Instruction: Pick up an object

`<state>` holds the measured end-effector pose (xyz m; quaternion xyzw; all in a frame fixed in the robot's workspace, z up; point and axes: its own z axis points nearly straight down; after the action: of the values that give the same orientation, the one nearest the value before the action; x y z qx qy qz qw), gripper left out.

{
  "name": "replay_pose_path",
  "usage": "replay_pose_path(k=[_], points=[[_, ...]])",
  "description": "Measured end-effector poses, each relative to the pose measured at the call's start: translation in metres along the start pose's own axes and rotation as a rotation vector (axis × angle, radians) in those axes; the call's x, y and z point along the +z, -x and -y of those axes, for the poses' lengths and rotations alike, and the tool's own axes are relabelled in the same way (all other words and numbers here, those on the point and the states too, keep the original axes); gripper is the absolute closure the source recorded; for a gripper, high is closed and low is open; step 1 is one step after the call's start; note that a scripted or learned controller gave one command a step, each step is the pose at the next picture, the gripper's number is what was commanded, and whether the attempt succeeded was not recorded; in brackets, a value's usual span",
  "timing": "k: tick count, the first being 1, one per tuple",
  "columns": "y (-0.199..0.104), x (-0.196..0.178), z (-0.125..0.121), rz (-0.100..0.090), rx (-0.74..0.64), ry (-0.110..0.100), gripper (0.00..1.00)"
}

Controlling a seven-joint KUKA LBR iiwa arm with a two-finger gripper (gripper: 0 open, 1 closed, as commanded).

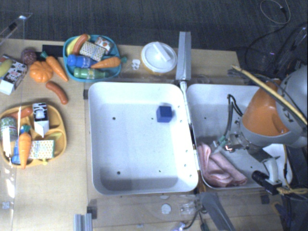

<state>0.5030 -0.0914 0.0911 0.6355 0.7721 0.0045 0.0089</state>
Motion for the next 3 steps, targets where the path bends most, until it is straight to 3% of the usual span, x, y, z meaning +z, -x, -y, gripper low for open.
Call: replay_pose_path(k=[1,2,3], points=[[0.044,0.003,-0.064,-0.002,-0.009,-0.003,0.00],[0.039,0.000,0.019,-0.002,-0.070,-0.003,0.00],[0.039,-0.012,0.014,0.002,-0.072,0.008,1.00]])
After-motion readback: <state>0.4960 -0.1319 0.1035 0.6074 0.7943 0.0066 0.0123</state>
